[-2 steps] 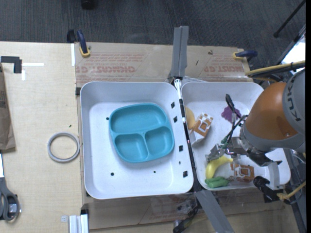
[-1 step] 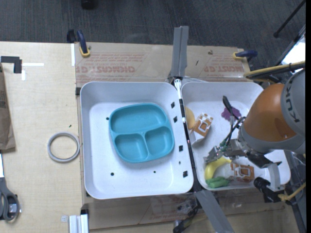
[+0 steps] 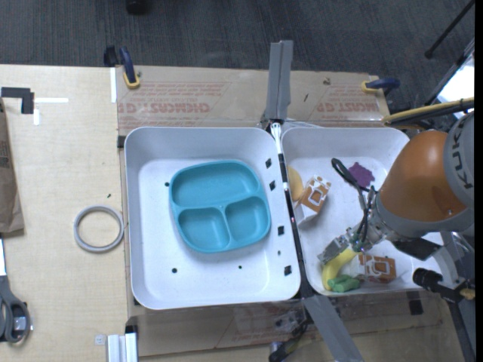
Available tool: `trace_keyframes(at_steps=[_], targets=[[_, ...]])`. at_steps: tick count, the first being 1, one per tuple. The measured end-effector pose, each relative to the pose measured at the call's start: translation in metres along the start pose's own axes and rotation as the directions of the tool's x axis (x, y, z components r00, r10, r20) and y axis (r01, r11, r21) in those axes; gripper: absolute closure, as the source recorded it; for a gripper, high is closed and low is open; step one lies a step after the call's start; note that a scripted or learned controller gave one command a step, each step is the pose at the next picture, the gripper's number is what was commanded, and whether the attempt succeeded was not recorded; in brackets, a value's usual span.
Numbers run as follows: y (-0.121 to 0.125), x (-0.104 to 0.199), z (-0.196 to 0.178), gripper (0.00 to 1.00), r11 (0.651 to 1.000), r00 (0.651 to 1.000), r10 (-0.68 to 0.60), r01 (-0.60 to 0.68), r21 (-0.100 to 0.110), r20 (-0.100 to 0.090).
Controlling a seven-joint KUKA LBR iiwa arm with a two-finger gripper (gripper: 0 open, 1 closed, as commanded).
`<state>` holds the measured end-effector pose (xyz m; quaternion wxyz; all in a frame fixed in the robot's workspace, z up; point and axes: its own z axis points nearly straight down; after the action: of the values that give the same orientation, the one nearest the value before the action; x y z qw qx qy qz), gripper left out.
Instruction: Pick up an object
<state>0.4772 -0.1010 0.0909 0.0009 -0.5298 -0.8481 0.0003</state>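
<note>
We've got the gripper (image 3: 349, 243) low in the right bin (image 3: 317, 138) over the banana (image 3: 337, 265), finger state we can't tell, so next we'd probably need a clean pinch and lift.

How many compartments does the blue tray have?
3. The blue tray in the left bin has one long compartment along its far side and two smaller ones side by side on its near side.

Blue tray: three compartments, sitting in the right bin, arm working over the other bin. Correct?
Not quite. The camera view shows the blue tray, three compartments, in the left bin. The arm is over the right bin, its tool down among the small items there.
</note>
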Motion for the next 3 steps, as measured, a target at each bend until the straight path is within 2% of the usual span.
trace_keyframes(at_steps=[1,2,3], targets=[[-0.008,-0.016,-0.009,0.00,0.995,0.995,0.098,-0.098,0.000,0.000],[0.008,-0.073,-0.086,0.00,0.978,0.978,0.207,-0.207,-0.001,0.002],[0.001,-0.051,-0.005,0.00,0.990,0.990,0.140,-0.140,0.001,0.000]])
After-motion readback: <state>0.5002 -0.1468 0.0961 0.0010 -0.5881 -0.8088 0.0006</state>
